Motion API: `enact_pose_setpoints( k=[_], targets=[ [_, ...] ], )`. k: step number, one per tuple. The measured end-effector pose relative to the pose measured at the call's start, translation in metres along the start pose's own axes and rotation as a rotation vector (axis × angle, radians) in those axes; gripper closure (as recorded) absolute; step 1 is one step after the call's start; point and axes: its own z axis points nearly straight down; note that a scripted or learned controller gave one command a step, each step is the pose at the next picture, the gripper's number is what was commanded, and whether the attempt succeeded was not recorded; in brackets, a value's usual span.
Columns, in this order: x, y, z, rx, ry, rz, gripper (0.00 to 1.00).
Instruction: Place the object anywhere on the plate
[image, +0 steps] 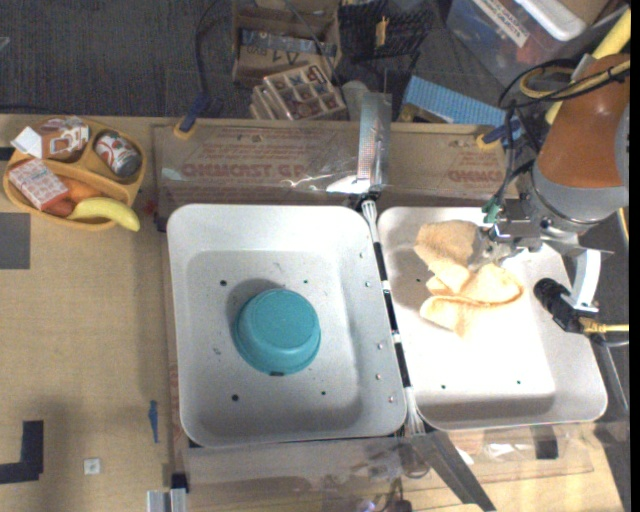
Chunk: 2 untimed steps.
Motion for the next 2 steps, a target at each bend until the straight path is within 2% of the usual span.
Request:
enact_pose_setpoints(
  k=[2],
  targets=[
    [0.116, -0.005, -0.005, -0.003, -0.001, -0.798, 1.00]
  ],
)
